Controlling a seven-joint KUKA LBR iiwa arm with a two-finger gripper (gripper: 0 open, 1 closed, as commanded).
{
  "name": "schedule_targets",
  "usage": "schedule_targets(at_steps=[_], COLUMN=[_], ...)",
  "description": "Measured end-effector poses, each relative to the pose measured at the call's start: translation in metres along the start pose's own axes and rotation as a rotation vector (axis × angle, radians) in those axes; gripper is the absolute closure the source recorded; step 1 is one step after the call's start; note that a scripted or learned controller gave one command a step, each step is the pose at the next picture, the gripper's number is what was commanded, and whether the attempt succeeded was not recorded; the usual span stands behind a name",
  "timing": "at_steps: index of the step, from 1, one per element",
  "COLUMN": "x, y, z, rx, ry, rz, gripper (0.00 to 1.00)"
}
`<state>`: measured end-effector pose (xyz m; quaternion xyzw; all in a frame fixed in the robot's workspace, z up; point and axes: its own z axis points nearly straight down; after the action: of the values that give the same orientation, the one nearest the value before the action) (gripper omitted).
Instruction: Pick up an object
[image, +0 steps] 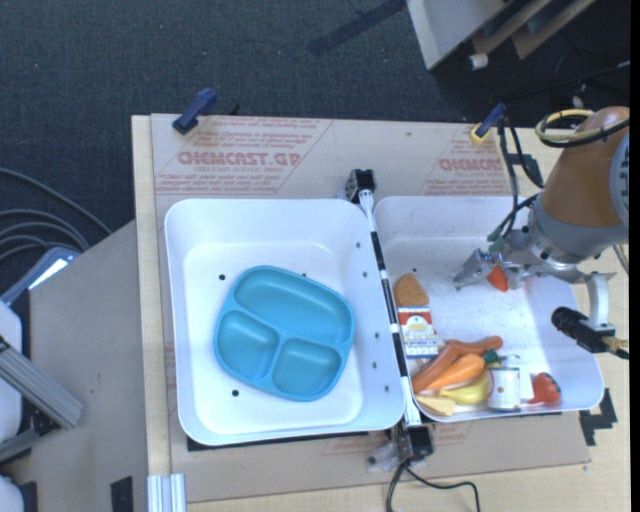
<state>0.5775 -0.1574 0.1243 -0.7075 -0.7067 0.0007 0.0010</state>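
My gripper (488, 272) hangs over the back half of the right bin (450, 225), at the end of the grey arm with its orange band (585, 180). A small orange-red piece (498, 280) sits right at the gripper's tip; whether it is held or lies on the bin floor is unclear. Toward the bin's front lie a brown round item (409, 291), a red and white carton (417, 330), orange carrots (455, 368), a yellow banana (465, 393), a small can (505, 385) and a red piece (545, 388).
The left bin (200, 250) holds a blue compartment plate (285, 332). A black divider (380, 280) runs between the bins. A dark, black-tipped part (580, 328) sticks out over the right bin's right rim. Blue clamps (195, 110) hold the bench's back corners.
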Motion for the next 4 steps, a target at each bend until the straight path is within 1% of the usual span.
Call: schedule_targets(at_steps=[1, 2, 3, 4], x=[-0.04, -0.039, -0.039, -0.046], y=[0.078, 0.079, 0.079, 0.09], z=[0.04, 0.029, 0.029, 0.039], rx=[-0.003, -0.006, -0.006, -0.003], ry=[-0.001, -0.003, -0.003, 0.0], rz=[-0.001, -0.003, -0.003, -0.003], gripper=[0.0, 1.0, 0.0, 0.0])
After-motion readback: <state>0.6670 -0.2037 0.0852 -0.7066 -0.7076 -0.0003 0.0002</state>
